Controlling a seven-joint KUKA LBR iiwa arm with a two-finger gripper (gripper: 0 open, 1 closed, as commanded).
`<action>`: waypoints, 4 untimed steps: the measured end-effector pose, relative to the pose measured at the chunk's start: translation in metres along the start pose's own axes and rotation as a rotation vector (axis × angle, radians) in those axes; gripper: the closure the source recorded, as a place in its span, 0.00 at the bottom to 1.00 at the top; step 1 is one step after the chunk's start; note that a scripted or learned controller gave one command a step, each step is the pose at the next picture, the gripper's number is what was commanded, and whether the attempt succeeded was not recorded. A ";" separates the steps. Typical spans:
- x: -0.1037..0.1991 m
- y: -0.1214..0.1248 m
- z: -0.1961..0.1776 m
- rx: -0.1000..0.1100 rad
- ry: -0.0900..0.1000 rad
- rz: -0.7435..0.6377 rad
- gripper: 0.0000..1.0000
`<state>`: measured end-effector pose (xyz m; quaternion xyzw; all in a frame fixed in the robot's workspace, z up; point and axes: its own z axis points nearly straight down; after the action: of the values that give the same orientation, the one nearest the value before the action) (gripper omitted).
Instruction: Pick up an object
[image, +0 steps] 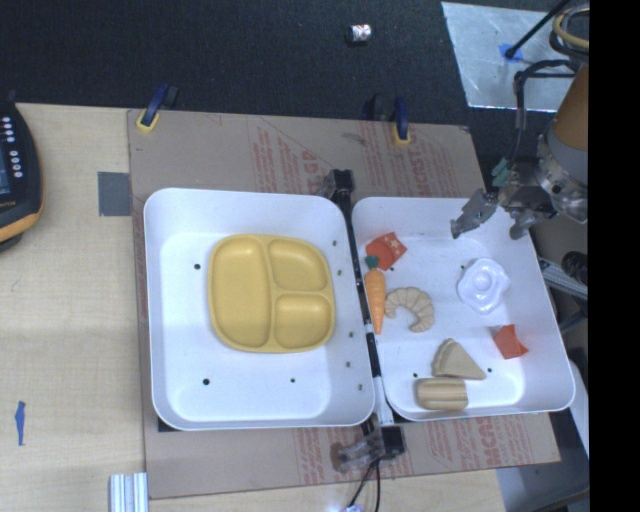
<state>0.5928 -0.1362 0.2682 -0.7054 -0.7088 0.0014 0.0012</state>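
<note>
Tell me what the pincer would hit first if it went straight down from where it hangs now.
Likely the bare floor of the right bin near its top right corner. The pincer hangs there, and the white egg lies closer to the camera. Depth is hard to judge.

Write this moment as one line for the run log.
gripper: open, above right bin's far edge | held: nothing | nearest: fried egg | left bin: yellow tray
</note>
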 end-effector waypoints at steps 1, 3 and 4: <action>0.028 -0.012 0.137 0.012 0.003 -0.002 0.00; 0.012 -0.012 0.155 -0.024 -0.002 0.001 1.00; 0.062 -0.050 0.048 -0.007 0.002 -0.003 1.00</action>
<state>0.5422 -0.0749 0.2207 -0.7043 -0.7099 -0.0016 -0.0005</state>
